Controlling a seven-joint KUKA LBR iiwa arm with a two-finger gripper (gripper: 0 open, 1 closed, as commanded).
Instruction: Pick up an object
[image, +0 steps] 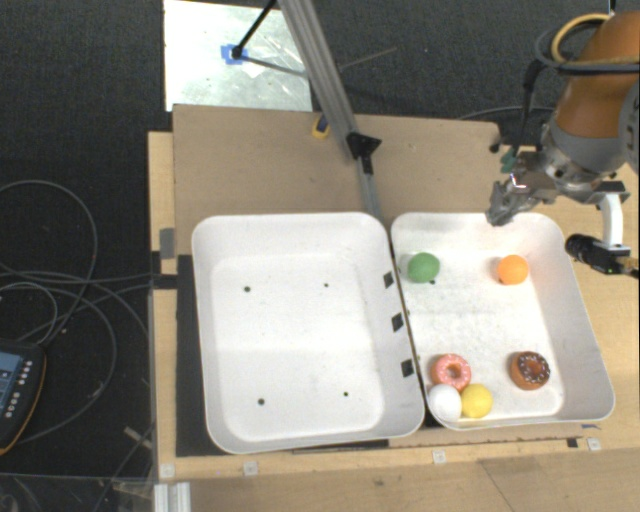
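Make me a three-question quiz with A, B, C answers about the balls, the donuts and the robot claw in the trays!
1. Where is the green ball?
A. right bin
B. left bin
C. floor

2. How many donuts are there?
A. one
B. two
C. four

3. Where is the gripper?
A. on the yellow ball
B. over the left bin
C. above the right bin's far edge

Answers:
1 A, it lies near that bin's far left corner.
2 B, a pink donut and a brown donut.
3 C, it hangs near the orange ball.
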